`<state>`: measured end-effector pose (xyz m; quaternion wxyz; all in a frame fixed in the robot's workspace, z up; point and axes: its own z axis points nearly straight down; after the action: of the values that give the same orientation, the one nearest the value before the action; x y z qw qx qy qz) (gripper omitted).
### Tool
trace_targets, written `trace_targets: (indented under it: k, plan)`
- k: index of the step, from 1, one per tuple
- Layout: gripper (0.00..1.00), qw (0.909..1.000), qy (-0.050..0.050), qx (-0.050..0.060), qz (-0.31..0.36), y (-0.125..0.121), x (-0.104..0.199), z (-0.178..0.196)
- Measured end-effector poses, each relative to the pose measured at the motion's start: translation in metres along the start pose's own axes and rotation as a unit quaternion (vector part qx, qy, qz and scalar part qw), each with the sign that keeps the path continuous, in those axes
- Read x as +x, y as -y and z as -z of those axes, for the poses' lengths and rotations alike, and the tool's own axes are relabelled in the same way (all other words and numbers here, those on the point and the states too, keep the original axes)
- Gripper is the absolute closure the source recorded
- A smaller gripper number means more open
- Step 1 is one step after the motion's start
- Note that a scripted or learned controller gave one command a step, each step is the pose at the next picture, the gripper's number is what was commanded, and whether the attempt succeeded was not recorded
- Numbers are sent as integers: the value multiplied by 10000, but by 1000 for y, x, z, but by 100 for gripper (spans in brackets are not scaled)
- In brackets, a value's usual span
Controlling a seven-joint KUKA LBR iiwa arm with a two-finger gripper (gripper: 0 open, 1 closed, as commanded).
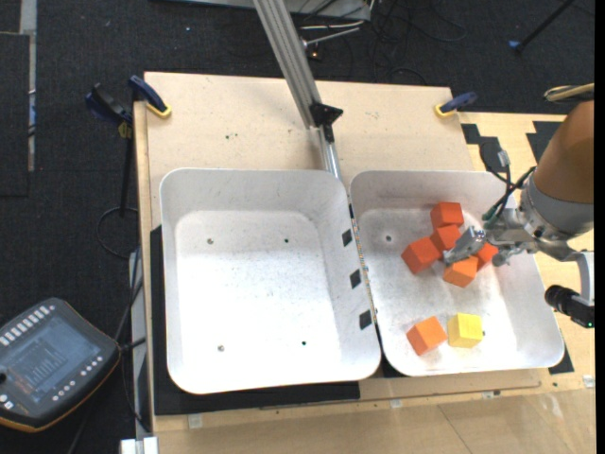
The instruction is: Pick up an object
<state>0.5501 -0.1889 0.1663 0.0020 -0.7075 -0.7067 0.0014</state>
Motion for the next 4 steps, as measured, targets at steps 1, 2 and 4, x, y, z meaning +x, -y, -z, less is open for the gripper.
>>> trace_targets:
  k: [1,2,4]
  plan:
    - [0,10000,24,-46,-2,-6,-9,-55]
    - [0,10000,5,-17,5,-6,-8,-72]
    - [100,10000,12,-47,11,1,-4,-11]
